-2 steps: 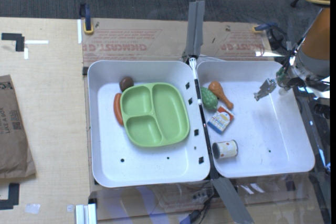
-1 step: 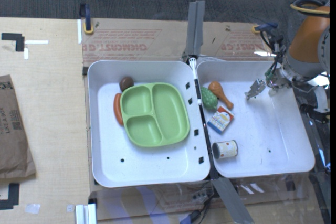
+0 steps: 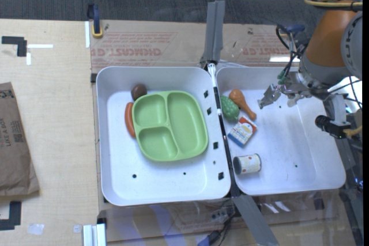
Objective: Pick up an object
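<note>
Claw [image 3: 278, 96] hangs over the right bin [image 3: 300, 176] at about one o'clock in it, fingers spread apart with nothing between them. Toys cluster along that bin's nine o'clock wall: a drumstick [image 3: 242, 102], a green lumpy piece [image 3: 229, 108], a small carton [image 3: 241, 131] and a tipped cup [image 3: 248, 163]. In the left bin [image 3: 115, 181], a green divided plate [image 3: 170, 124] partly hides a red sausage [image 3: 129, 118] and a brown ball [image 3: 139, 91].

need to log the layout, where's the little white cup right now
The white cup lies on its side in the right bin, near that bin's front-left corner, just below the small carton and apart from it.
</note>
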{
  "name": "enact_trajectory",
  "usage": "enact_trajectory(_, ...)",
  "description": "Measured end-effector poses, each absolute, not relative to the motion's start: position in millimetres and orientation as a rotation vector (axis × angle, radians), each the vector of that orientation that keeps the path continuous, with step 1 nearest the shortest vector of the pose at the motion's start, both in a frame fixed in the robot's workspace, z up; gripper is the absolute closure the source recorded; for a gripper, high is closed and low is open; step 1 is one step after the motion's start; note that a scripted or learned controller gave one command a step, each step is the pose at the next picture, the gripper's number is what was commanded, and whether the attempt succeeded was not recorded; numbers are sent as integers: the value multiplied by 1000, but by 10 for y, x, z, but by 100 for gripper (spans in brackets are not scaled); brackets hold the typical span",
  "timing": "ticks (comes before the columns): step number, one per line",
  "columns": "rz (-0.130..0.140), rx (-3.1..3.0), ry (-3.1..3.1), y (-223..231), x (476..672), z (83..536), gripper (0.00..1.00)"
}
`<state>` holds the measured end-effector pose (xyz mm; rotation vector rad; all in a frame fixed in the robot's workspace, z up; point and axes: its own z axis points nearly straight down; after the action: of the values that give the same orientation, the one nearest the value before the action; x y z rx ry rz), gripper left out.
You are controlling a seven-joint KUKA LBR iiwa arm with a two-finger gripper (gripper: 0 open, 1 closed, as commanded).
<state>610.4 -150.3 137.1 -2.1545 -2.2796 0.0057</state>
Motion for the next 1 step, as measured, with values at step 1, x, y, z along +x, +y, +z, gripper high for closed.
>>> enact_trajectory(1, 5, -1915, -2487, -948, 6488, 1359, 0)
